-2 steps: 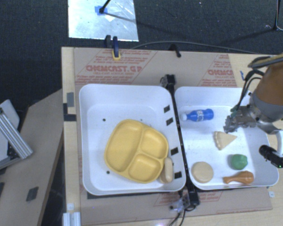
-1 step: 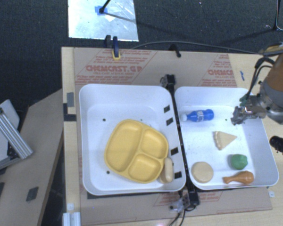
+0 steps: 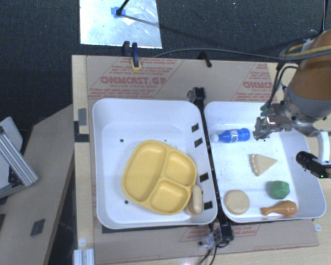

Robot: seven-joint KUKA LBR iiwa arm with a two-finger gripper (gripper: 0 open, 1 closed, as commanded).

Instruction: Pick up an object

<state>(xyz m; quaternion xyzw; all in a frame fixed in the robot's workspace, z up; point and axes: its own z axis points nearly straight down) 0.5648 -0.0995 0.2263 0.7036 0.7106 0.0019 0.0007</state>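
Bench (image 3: 154,76) on dark floor, two white bins side by side. We judge the pick not yet made: nothing seen lifted. Arm (image 3: 314,76) reaches over the right bin (image 3: 231,115); gripper (image 3: 265,127) hangs just beside the blue bottle's (image 3: 233,135) right end, and we cannot tell its state. Left bin (image 3: 116,120) holds a yellow tray (image 3: 157,175) with a roll (image 3: 196,199) against its edge. Also in the right bin, well apart: wedge (image 3: 261,163), cookie (image 3: 236,201), drumstick (image 3: 280,207), green ball (image 3: 278,189). Nothing crowds the bottle.
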